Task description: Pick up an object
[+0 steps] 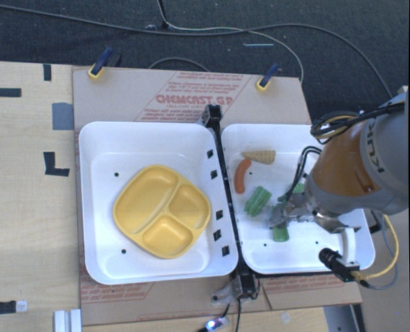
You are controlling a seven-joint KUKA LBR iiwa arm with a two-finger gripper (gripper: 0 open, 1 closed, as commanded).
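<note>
Just right of the black divider [222,185] that splits the two bins, your arm [357,168] is hanging low over the right bin [298,258], and the gripper [282,213] is sitting down among the toy food. From this angle I cannot tell how wide the pincer is standing or whether it has anything at all; the wrist is covering it, so don't count a grasp yet.

Closest to the divider, the orange carrot-like piece [241,175] is lying lengthwise, with the tan cone piece [262,157] just beyond it toward the far wall. The bigger green piece [257,200] is resting between the divider and your gripper, and a smaller green piece [281,233] is peeking out right beside the tool. That small one looks like your likeliest target, since the tool is parked almost on top of it.

Across the divider, the yellow sectioned plate [162,210] is lying flat in the left bin [97,199], well apart from the action. The pieces are lying loose and scattered, so any one of them is open for picking.
</note>
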